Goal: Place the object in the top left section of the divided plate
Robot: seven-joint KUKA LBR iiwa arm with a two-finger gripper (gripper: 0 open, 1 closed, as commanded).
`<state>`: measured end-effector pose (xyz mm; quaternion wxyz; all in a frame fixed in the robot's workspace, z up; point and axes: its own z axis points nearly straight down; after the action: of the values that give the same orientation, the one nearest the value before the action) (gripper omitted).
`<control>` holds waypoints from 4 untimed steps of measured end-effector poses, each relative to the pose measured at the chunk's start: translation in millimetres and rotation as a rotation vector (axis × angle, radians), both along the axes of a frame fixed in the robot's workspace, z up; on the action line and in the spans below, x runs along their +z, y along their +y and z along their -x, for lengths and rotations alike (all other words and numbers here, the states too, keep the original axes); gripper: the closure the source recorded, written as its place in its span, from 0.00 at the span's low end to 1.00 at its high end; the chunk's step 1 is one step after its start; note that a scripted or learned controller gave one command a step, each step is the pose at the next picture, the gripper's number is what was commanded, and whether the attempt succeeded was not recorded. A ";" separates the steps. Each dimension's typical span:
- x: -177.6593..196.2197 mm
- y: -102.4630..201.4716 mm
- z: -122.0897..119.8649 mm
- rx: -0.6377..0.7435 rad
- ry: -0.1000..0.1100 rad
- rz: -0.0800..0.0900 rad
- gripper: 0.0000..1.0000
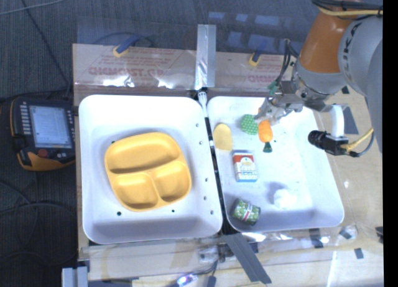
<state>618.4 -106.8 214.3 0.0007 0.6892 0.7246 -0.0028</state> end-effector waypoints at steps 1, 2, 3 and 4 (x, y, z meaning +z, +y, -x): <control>0.1 0.0 0.0 0.000 0.000 0.000 0.00; 97.7 -92.4 -26.8 -0.399 -0.003 0.001 0.00; 211.7 -104.4 -50.5 -0.625 -0.005 0.001 0.00; 211.1 -104.2 -50.5 -0.625 -0.003 0.001 0.00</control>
<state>669.0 -211.0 425.4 0.0013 0.8785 0.4778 -0.0022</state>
